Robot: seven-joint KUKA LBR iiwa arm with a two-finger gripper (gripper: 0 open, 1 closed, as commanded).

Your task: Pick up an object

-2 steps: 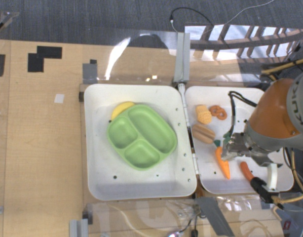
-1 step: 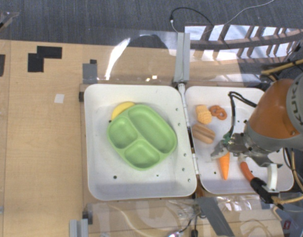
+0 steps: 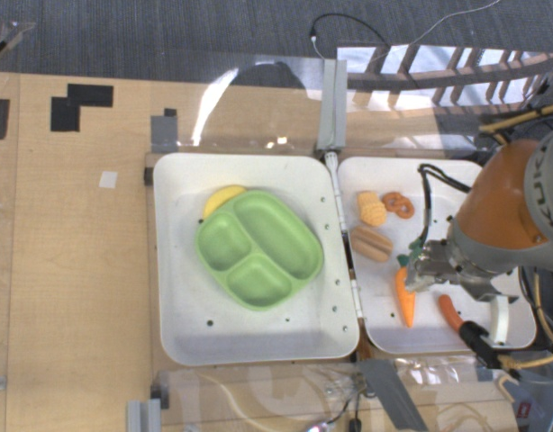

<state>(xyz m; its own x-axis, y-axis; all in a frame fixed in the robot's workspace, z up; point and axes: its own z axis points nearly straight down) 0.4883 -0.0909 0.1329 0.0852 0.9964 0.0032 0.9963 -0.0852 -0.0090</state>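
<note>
The right bin (image 3: 385,336) holds several toy foods: an orange carrot (image 3: 405,301) with a green top, a red sausage (image 3: 450,311), a tan bread roll (image 3: 372,243), a ridged orange pastry (image 3: 372,209) and a small brown pretzel (image 3: 399,204). My gripper (image 3: 425,270) hangs low over the right bin, just right of the carrot's green top and above the sausage. The grey wrist and orange band (image 3: 502,210) hide the bin's right part.
The left bin (image 3: 182,331) holds a green divided plate (image 3: 258,248), with a yellow object (image 3: 222,200) half hidden behind its far left edge. A metal divider (image 3: 344,241) separates the bins. Black cables run along the right bin's right and front edges.
</note>
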